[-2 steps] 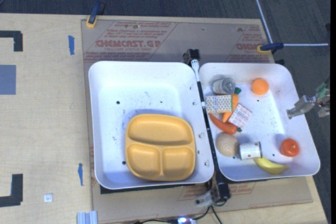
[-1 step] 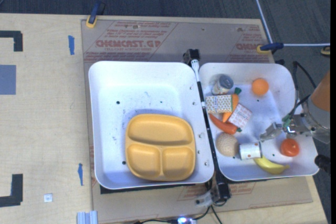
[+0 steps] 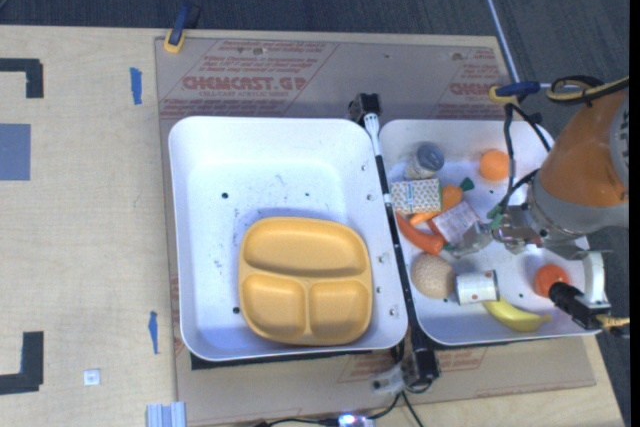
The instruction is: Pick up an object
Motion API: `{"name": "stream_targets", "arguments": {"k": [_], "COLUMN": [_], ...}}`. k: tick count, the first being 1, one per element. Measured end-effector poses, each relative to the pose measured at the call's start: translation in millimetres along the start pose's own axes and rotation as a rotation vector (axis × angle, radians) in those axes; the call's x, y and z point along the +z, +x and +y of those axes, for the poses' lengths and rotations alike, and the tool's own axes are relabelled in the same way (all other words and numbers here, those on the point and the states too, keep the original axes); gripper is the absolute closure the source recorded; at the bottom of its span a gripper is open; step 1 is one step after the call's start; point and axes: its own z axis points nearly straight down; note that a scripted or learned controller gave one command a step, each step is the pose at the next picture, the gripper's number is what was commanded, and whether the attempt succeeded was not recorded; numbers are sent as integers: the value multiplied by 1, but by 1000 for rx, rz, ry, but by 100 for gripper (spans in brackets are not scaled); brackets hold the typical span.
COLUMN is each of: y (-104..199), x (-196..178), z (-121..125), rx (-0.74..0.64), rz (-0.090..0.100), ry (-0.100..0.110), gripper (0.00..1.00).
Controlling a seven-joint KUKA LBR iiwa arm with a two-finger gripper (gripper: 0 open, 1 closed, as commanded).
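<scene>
The right bin (image 3: 560, 137) holds several small objects. Among them are an orange ball (image 3: 492, 164), a grey-blue round cap (image 3: 430, 156), a patterned packet (image 3: 415, 193), a clear wrapped packet (image 3: 458, 221) and an orange curved piece (image 3: 420, 233). There are also a beige round lump (image 3: 432, 275), a white cylinder (image 3: 476, 287), a banana (image 3: 515, 316) and a red-orange ball (image 3: 549, 279). My gripper (image 3: 498, 228) is low in this bin, just right of the clear packet. The arm's orange band (image 3: 585, 165) sits above it and hides part of the bin's right side.
The left bin (image 3: 200, 175) holds a yellow divided tray (image 3: 305, 280) at its near side. A black divider clip (image 3: 366, 105) sits between the bins. Cables run over the right bin's far corner (image 3: 530, 91). Blue tape marks dot the wooden bench.
</scene>
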Motion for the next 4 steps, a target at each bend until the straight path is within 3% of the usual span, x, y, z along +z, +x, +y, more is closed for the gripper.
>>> {"name": "stream_targets", "arguments": {"k": [1, 2, 3, 4], "y": [59, 59, 60, 123], "x": [0, 2, -7, -99], "z": [64, 75, 74, 77], "rx": [0, -1, -3, 0], "rz": [-1, 2, 5, -1], "ry": [0, 26, 33, 0], "gripper": [0, 0, 100, 100]}}
